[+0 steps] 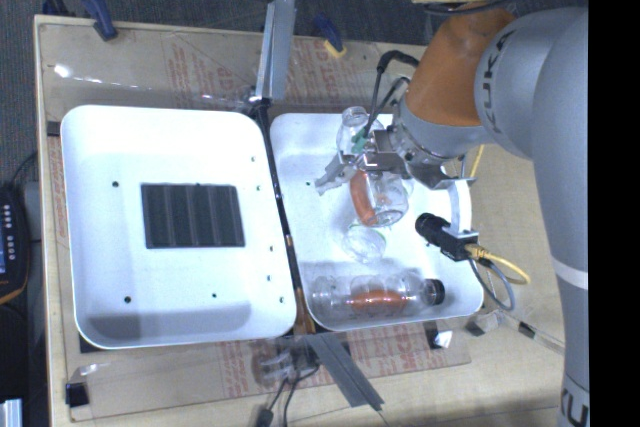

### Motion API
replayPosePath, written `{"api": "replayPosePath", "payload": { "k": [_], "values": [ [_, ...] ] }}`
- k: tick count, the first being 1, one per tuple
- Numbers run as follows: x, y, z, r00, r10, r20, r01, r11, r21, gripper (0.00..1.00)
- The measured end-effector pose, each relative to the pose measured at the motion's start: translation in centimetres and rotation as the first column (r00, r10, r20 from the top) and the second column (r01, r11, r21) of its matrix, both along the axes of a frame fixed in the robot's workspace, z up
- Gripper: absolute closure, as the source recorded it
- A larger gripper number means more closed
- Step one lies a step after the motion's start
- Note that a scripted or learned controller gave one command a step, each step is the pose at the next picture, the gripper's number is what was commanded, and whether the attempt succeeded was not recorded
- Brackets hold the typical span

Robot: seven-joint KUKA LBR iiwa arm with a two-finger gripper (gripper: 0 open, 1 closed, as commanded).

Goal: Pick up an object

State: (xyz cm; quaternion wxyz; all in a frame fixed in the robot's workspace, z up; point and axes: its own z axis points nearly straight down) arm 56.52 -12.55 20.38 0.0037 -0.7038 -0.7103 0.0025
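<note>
My gripper (345,171) hangs over the upper middle of the right bin (300,215). Directly below and beside it lies a clear plastic bottle with an orange insert (366,202), tilted, its top under the gripper; I cannot tell whether they touch. A small clear cup (364,241) lies just below that bottle. Another clear bottle with an orange label and black cap (378,295) lies on its side along the bin's near wall. A clear glass-like piece (352,121) sits by the far wall, above the gripper.
The left bin (100,155) holds a dark ribbed rectangle (193,215) at its middle. A grey metal bar (274,50) stands at the far end of the divider between the bins. Blue clamps (98,13) grip the bench's far edge.
</note>
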Motion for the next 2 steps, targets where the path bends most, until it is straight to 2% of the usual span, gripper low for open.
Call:
{"api": "replayPosePath", "payload": {
  "k": [1, 2],
  "values": [
    [0.1, -4.9, -1.3, 1.0, -0.003, 0.005, 0.003, 1.0, -0.002, 0.0],
    [3.4, -8.4, -6.8, 1.0, -0.015, 0.024, 0.015, 1.0, -0.007, 0.0]
  ]
}}
